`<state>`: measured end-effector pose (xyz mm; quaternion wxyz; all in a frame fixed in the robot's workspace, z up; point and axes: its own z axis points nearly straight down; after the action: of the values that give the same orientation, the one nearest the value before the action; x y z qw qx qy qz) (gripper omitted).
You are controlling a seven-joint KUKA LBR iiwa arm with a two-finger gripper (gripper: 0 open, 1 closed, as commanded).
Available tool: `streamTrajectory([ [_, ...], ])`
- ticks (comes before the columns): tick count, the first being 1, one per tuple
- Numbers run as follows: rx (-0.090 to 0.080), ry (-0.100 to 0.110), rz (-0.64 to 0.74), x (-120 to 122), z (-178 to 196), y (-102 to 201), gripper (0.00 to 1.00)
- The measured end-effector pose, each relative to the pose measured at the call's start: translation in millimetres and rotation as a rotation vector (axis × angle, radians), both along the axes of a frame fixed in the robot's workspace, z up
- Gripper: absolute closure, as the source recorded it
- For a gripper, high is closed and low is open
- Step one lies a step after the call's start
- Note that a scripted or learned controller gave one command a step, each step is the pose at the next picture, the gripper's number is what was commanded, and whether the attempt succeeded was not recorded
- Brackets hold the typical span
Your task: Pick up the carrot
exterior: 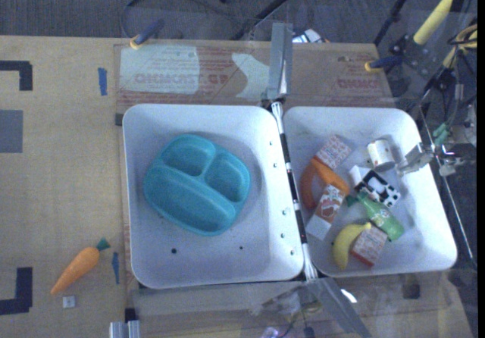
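The carrot (76, 269) is a small orange toy with a green top. It lies on the wooden bench outside the bins, near the front left corner of the left bin (140, 253), with its green end pointing toward that bin. A metallic part that looks like my gripper (417, 156) sits at the right rim of the right bin (436, 245), next to a silver can (382, 152). That is far to the right of the carrot, with both bins in between.
A blue divided plate (198, 183) lies in the left bin. The right bin holds several toys: an orange piece (313, 179), small cartons (333, 151), a banana (345, 242), a green item (383, 217) and a black-and-white one (379, 186). Blue tape marks (115, 267) lie beside the carrot.
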<state>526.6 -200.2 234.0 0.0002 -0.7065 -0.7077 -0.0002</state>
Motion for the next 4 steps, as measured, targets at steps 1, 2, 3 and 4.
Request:
streamTrajectory([
  [1,-0.001,-0.002,0.109,70,-83,24,0.00],
  [2,-0.002,-0.005,0.499,55,-122,81,0.00],
  [3,-0.002,-0.008,0.493,56,-112,79,1.00],
  [4,-0.002,-0.008,0.493,56,-112,78,0.00],
])
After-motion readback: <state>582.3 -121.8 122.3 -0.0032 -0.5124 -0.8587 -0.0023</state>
